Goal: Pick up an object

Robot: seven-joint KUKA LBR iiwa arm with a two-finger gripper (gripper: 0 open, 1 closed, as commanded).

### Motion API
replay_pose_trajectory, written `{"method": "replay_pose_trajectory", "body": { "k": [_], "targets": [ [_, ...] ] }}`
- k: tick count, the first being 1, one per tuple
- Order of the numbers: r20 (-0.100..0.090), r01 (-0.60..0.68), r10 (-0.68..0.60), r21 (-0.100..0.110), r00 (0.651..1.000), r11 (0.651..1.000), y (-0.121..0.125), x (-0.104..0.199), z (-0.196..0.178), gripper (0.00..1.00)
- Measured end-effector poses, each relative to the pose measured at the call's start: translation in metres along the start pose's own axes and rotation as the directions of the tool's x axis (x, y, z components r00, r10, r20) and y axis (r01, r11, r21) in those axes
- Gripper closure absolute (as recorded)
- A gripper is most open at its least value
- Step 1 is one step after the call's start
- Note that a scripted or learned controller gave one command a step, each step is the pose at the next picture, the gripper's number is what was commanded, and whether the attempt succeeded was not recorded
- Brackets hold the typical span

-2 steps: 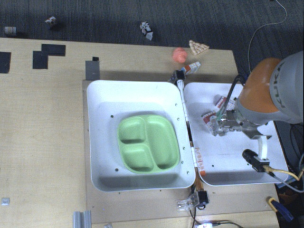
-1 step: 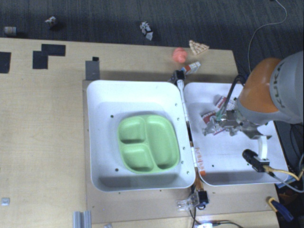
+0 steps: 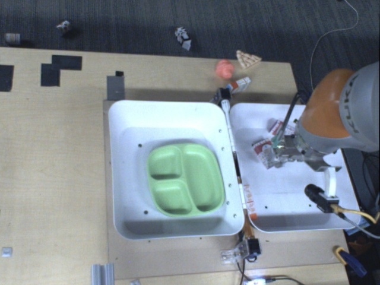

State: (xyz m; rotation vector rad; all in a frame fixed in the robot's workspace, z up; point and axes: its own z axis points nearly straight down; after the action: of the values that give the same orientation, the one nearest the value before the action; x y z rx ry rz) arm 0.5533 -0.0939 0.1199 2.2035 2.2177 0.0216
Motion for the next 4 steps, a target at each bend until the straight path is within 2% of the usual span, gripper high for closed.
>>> {"method": "replay_pose_trajectory", "body": {
  "k": [1,2,3,4],
  "targets": [
    [0.003,-0.002,0.002,-0.001,1.000,1.000,0.057,-0.064,0.027,1.00],
    [-0.002,-0.001,0.001,0.015,1.000,1.000,0.059,0.017,-0.075,1.00],
    [-0.001,0.000,0.000,0.014,1.000,1.000,0.115,0.018,-0.156,1.00],
    [-0.001,0.000,0.000,0.016,1.000,1.000,0.114,0.018,-0.155,0.00]
  ]
}}
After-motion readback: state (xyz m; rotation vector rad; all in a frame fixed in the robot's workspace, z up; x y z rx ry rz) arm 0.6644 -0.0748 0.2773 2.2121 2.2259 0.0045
